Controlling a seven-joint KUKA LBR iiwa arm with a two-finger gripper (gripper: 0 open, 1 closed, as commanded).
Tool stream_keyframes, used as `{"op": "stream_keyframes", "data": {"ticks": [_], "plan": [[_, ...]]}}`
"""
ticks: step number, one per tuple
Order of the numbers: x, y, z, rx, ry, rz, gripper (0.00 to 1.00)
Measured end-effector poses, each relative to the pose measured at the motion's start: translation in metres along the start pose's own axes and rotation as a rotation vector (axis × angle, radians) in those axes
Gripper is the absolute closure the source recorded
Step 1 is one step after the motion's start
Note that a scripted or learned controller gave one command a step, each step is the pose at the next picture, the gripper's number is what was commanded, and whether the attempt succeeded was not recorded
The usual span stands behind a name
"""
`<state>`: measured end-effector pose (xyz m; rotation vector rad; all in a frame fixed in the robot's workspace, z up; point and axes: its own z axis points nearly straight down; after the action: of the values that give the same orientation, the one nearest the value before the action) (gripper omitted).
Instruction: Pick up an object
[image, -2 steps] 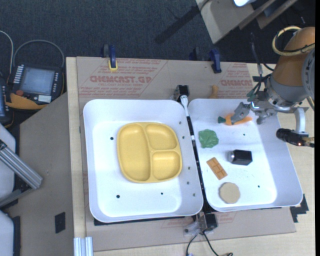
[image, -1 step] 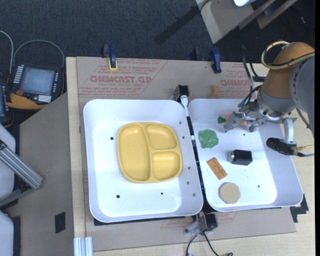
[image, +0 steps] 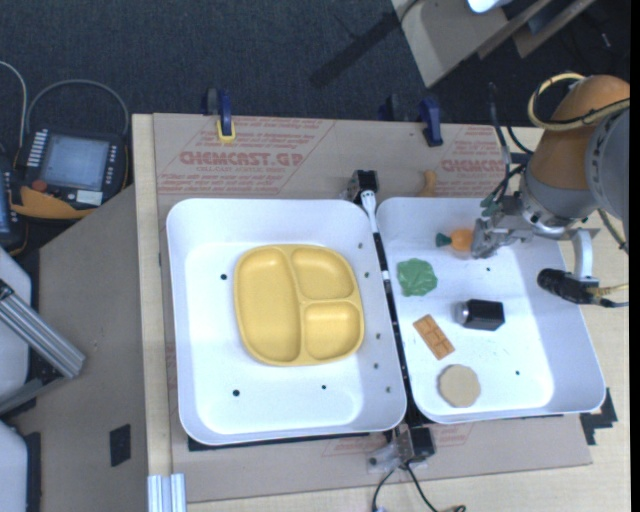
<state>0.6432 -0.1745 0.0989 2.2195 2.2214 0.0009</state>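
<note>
Nearest you, at the front of the right bin (image: 560, 395), a round tan disc (image: 459, 385) is lying flat on the white floor. Just behind it, a little to its left, an orange-brown rectangular wafer-like piece (image: 434, 336) is lying at a slant, and beside that, towards the bin's middle, a small black block (image: 483, 315) is sitting (its front face is catching a pale glint).

Further back you are seeing a green leafy piece (image: 417, 277) resting close to the bin's left wall. Beyond it, a small orange object with a green end (image: 456, 239) is lying near the back of the bin, apparently a toy carrot, though it is too small to be sure.

The gripper (image: 487, 240) is hanging just beside that orange object, on its right, with the tip down near the bin floor. No object is visible between its parts, and you cannot tell from this slant whether it is released or clenched. The grey arm with its orange band (image: 588, 100) is reaching in above it.

In the left bin (image: 200, 380), a yellow divided plate (image: 298, 303) with three compartments is sitting near the middle, well apart from the gripper.
</note>
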Motion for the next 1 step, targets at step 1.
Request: {"op": "stream_keyframes", "data": {"ticks": [1], "plan": [[0.0052,0.0013,-0.0628,-0.005,-0.002,0.000,1.00]]}}
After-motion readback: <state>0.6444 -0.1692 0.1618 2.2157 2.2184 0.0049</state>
